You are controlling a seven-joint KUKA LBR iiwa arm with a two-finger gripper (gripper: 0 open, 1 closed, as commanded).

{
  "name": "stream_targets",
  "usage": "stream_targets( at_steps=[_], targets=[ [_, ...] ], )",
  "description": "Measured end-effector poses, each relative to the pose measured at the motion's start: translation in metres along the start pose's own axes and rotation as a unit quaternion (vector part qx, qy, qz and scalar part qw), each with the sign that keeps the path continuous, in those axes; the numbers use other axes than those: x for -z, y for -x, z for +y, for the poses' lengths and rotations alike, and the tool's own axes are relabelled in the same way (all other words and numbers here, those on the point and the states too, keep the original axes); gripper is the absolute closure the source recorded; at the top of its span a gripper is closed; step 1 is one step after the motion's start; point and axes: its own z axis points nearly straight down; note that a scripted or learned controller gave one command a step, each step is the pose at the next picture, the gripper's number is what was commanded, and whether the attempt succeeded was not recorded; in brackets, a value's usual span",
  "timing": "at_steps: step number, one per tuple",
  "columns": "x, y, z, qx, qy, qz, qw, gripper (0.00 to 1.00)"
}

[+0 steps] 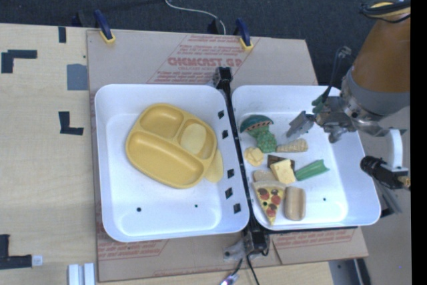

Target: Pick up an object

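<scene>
Pizza slice (pixel 269 201) and toy foods fill right bin (pixel 347 210); tool (pixel 301 123) above, grip unclear.

The arm (pixel 383 57) is cut off by the picture's right edge. The gripper (pixel 303 122) is too blurred to tell how it stands. A pale yellow piece (pixel 213 167) lies partly hidden under the yellow divided plate's (pixel 170 143) right rim.
</scene>
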Motion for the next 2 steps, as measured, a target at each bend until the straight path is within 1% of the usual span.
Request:
stream_targets(
  at_steps=[1,2],
  targets=[
    [-0.102,0.009,0.061,0.001,-0.003,0.0,1.0,0.0],
    [-0.172,-0.005,0.1,0.0,0.0,0.0,1.0,0.0]
  ],
)
